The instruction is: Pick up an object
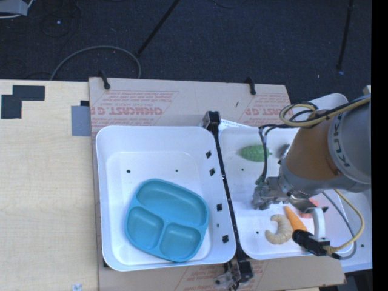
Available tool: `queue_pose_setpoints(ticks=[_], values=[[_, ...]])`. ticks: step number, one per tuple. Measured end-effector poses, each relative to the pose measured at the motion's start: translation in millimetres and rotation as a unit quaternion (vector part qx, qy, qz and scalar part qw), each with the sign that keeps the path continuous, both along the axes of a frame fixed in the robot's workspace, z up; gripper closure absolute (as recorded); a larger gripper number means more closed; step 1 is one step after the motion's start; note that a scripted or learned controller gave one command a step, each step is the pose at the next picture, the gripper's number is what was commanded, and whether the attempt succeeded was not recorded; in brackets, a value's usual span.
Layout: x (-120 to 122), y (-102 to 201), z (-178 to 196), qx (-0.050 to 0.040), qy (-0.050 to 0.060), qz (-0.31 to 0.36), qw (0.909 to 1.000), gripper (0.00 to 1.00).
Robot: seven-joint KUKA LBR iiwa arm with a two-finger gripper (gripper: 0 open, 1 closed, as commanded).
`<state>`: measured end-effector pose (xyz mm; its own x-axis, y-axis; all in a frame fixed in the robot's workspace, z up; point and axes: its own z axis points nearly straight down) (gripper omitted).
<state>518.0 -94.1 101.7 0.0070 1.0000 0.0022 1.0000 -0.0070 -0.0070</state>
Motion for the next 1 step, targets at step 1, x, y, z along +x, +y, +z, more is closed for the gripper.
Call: queue_pose_setpoints(ticks=[1], values=[[1.1, 6.4, 60.4, -0.0009, -0.005, 0.004, 1.0, 1.0]])
